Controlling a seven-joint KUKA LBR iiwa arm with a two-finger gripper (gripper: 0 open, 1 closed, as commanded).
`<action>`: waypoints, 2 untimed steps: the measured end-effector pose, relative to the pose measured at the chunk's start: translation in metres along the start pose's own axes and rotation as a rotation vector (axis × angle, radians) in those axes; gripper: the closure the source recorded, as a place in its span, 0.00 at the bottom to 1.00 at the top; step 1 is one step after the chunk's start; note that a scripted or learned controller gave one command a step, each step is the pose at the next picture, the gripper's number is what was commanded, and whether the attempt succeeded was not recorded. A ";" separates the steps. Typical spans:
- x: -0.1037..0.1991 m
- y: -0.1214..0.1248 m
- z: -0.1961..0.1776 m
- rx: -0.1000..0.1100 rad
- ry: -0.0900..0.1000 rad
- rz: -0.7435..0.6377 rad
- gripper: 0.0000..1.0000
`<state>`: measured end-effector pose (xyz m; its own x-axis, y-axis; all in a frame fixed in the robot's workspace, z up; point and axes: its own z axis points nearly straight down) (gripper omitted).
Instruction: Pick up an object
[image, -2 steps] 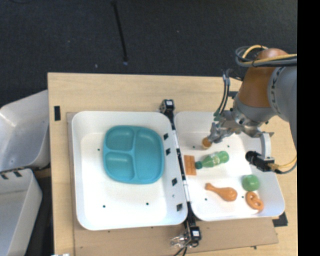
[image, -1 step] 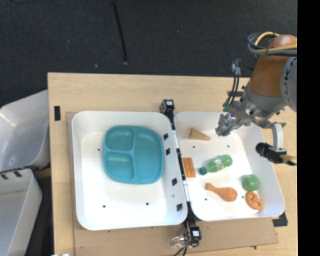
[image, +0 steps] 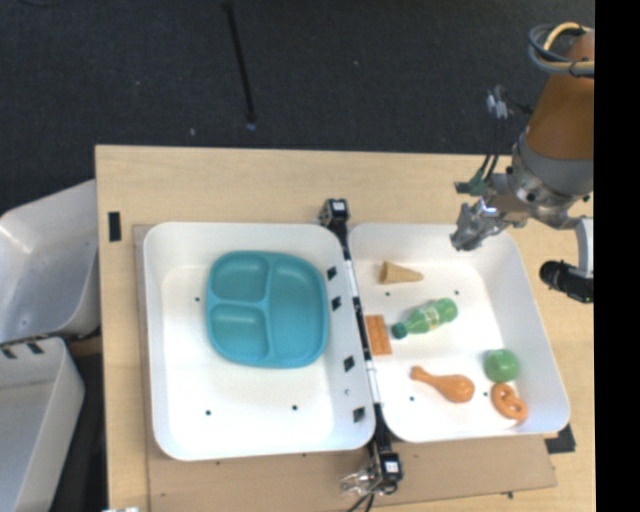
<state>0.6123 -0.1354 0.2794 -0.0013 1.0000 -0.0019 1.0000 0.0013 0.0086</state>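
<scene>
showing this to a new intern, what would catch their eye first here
Probably the big teal divided plate, lying alone in the left bin. Next, the bright small items scattered in the right bin: a green bottle, an orange drumstick and a green ball. The gripper hangs over that bin's far edge.

Dark carpeted floor (image: 300, 70) around light wooden bench (image: 300, 185)

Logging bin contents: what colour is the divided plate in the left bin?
Teal, a blue-green; the divided plate shows plainly in the camera view.
</scene>
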 end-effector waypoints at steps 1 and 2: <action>0.045 0.000 -0.002 0.008 0.003 -0.004 1.00; 0.098 0.001 -0.004 0.010 0.003 -0.005 1.00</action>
<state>0.6131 -0.0377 0.2832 -0.0060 1.0000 0.0006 1.0000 0.0060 -0.0010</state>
